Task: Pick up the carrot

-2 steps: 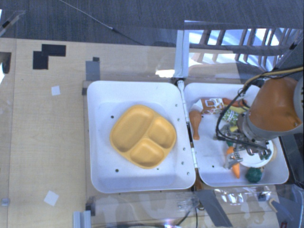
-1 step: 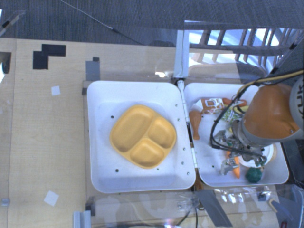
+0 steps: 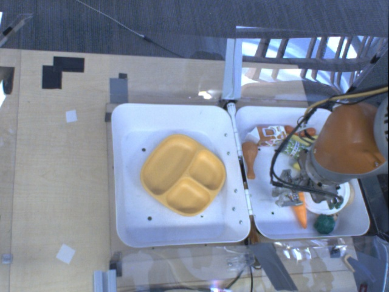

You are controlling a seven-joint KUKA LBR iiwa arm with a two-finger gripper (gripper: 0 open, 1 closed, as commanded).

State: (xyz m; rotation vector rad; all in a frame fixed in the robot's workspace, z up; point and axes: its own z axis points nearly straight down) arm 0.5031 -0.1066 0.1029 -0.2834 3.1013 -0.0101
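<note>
Carrot [image 3: 299,215] lying in right bin [image 3: 362,227], long axis running near-far, poking out directly beneath claw [image 3: 296,196]; claw state hiding, cannot tell.

Setting: robotics lab or test cell. Evidence: pale wooden bench [image 3: 55,181] bearing black marker blocks [image 3: 61,72] at its far left; two shallow white bins [image 3: 121,224] fixed side by side, with a metal divider post [image 3: 231,72] on the far side; grey industrial arm with orange band [image 3: 346,142] and loose black cables [image 3: 279,157] at right; dark carpet [image 3: 152,11] beyond the bench; clear plastic guard along the near edge.
</note>
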